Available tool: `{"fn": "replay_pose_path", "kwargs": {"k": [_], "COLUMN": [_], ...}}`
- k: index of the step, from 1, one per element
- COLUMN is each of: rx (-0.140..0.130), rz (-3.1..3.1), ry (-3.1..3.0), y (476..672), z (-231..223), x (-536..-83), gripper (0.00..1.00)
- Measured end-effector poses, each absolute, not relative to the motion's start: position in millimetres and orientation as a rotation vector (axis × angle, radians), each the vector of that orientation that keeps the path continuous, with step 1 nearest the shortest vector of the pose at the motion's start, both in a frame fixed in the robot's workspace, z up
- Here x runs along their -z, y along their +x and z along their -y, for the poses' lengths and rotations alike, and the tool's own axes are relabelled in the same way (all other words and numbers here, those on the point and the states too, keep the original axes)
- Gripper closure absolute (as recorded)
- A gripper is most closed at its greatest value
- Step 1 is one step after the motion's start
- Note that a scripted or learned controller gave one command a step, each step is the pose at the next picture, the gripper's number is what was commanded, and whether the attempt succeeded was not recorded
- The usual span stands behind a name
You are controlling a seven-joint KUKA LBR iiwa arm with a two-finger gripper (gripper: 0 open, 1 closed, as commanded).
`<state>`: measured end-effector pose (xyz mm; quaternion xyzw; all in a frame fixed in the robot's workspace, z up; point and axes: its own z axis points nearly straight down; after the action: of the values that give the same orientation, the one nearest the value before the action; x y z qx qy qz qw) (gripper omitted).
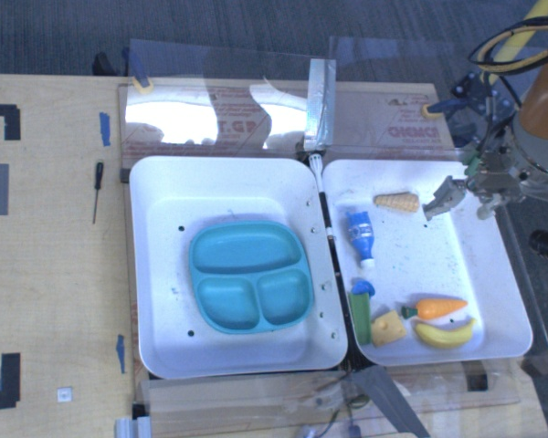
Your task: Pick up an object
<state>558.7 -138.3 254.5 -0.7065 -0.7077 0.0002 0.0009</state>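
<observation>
The grey two-finger gripper (464, 199) hangs spread wide and holding nothing over the right shallow white bin's (502, 272) far right corner. A tan corn-like piece (396, 203) lies just beside it.

The robot's hand (462, 201) is a small two-finger unit in pale grey metal; one finger (441, 198) is a flat, light-grey blade with a darker tip, the other (487, 206) a shorter grey stub. Above them sits a boxy grey wrist block with small dark fittings and a green spot. An orange-brown band (539, 108) wraps the arm above it. Black cables (511, 44) loop in arcs beside a yellow hose (541, 5), and a blue fitting (452, 106) carries a yellow tip.
</observation>
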Motion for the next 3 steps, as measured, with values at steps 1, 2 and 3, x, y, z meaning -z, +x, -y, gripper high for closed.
{"fn": "replay_pose_path", "kwargs": {"k": [1, 2, 3], "rx": [-0.004, 0.000, 0.004], "rz": [2.112, 2.019, 2.028], "ry": [-2.322, -2.408, -2.409], "y": [629.0, 666.8, 669.3], "z": [159.1, 182.7, 181.8], "x": [-193.3, -88.0, -102.2], "gripper": [0.00, 0.00, 1.00]}}
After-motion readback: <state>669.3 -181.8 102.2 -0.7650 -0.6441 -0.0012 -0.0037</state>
